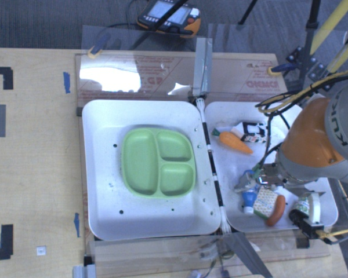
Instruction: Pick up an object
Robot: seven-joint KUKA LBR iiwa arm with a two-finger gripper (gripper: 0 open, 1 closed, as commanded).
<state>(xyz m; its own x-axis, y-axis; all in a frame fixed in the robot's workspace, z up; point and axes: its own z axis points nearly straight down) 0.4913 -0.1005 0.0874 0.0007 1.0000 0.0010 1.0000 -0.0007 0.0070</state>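
Note:
The right bin (232, 172) holds several small objects. An orange carrot (235, 142) lies near its back left, with a small white, black and red item (253, 131) just behind it. At the front, a blue and white tube (249, 200), a speckled beige pad (265, 201) and a red sausage (276, 210) lie close together. My gripper (250, 182) hangs under the orange wrist band (310, 138), just above the top end of the blue tube. Nothing is visibly lifted.
The left bin (98, 172) holds a green divided plate (158, 161). A raised divider (211, 167) separates the two bins. A small white item with a green label (306, 204) lies at the right bin's front right, partly under the arm. Cables hang over the bin's back right.

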